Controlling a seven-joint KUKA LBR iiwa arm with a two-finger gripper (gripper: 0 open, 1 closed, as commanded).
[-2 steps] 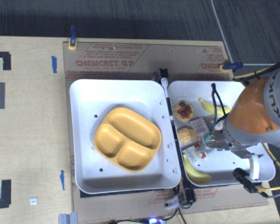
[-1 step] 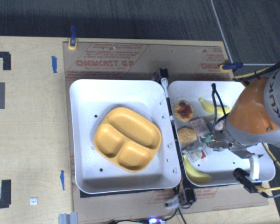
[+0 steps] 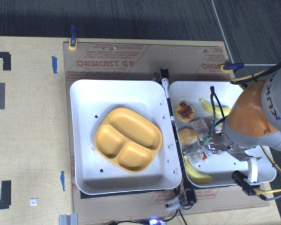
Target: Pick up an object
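Left of the seam between the two smooth, glossy white plastic bins (image 3: pixel 84 97), a shiny yellow plastic divided tray (image 3: pixel 127 138) lies in one, while the bench (image 3: pixel 28 125) around them looks like matt pale wood under printed brown cardboard (image 3: pixel 107 60).
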